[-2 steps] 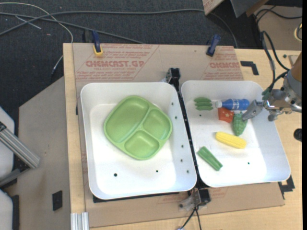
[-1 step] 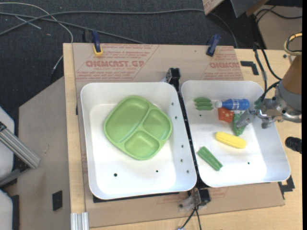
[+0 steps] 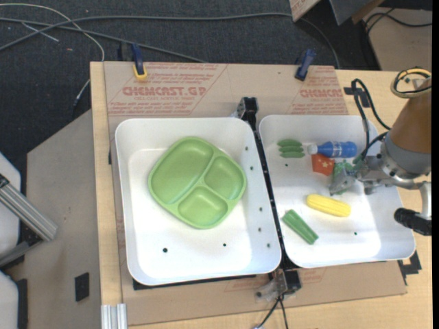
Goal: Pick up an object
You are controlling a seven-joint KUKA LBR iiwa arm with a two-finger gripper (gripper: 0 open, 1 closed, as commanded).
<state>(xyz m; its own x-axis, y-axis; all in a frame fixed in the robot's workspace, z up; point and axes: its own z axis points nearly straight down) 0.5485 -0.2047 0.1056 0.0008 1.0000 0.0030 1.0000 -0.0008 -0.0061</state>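
Altogether, right bin [image 3: 384, 249]: five objects; left bin [image 3: 137, 252]: one green plate [image 3: 197, 181]; pincer [image 3: 341, 181] grip unclear.

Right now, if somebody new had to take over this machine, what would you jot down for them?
Tool: low in the right bin, beside the red block; whether it grips anything cannot be told.
Right bin also holds a blue bottle, a yellow corn cob, a green piece at the back and a green stick at the front.
Left bin: green divided plate.
Done: nothing visibly lifted.
Left: grasp one object and raise it.
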